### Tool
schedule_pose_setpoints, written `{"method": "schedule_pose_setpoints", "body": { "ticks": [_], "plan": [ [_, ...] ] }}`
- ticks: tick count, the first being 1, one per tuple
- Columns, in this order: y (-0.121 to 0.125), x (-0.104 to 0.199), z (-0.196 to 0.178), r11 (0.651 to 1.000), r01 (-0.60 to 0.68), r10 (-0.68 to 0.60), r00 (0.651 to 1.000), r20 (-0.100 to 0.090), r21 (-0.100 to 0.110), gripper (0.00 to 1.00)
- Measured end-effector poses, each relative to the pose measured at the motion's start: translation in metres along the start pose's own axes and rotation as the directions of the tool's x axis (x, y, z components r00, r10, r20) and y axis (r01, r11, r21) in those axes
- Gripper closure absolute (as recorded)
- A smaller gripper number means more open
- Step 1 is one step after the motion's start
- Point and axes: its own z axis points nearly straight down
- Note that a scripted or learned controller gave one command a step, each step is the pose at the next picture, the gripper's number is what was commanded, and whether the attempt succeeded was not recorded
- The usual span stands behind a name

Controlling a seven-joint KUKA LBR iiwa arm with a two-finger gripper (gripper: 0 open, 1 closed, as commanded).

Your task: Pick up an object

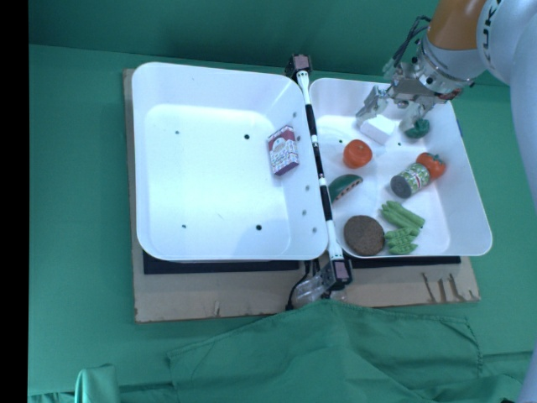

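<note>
White rectangular block (379, 128), foam-like, lying in the far part of the right-hand shallow white bin (470, 217), directly under the two-finger gripper (394, 110) and seemingly touching the near fingertip. Gripper fingers spread apart, straddling nothing visible between them; block not lifted, resting on the bin floor. Grey arm with orange band (470, 2) reaching in from the upper right corner.

Just right of the block, a small dark green object (417, 128), shape too small to tell. Nearer the middle of the same bin, an orange-red round tomato-like fruit (357, 153). Below that, a watermelon slice with green rind and red flesh (345, 186), close to the divider. To the right, a small can with green label (410, 180) lying on its side, touching a red tomato-like piece (433, 164) at its far end. Toward the near edge, a brown round patty (363, 235), with a bunch of green pods (402, 217) just beside it and a green knobbly piece (401, 241) below those.

In the left-hand shallow white bin (168, 99), a red-and-white small carton (284, 150) near the right wall, tilted. Black-and-white striped bar (317, 162) between the two bins. Green cloth (336, 351) bunched in the foreground.
</note>
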Motion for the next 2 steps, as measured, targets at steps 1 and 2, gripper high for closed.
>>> {"method": "schedule_pose_setpoints", "body": {
  "ticks": [1,2],
  "plan": [
    [-0.0040,0.0053,0.0583,1.000,0.000,0.000,1.000,0.000,0.000,0.00],
    [-0.0013,0.0041,0.0625,1.000,0.000,0.000,1.000,0.002,-0.011,0.00]
  ]
}}
